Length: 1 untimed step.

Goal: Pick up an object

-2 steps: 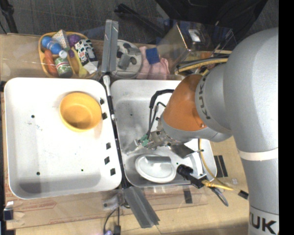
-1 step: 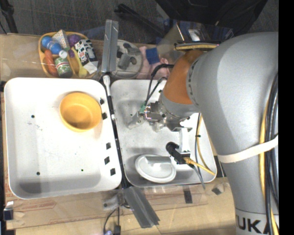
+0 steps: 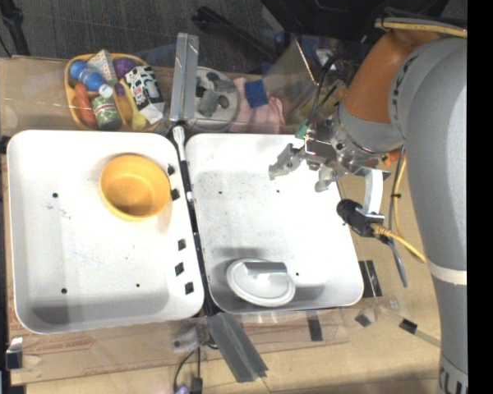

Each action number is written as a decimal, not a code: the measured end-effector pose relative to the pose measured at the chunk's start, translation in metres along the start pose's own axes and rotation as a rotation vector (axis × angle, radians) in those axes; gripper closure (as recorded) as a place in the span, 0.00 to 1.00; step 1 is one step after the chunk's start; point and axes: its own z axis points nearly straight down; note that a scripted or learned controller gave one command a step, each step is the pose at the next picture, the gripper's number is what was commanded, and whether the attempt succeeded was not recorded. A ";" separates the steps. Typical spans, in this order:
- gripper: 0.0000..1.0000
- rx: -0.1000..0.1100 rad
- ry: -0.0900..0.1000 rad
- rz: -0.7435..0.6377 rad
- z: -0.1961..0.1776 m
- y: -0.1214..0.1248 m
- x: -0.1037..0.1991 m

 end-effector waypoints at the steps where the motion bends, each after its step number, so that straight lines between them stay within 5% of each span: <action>1: 0.00 0.004 0.000 -0.166 0.002 -0.049 0.004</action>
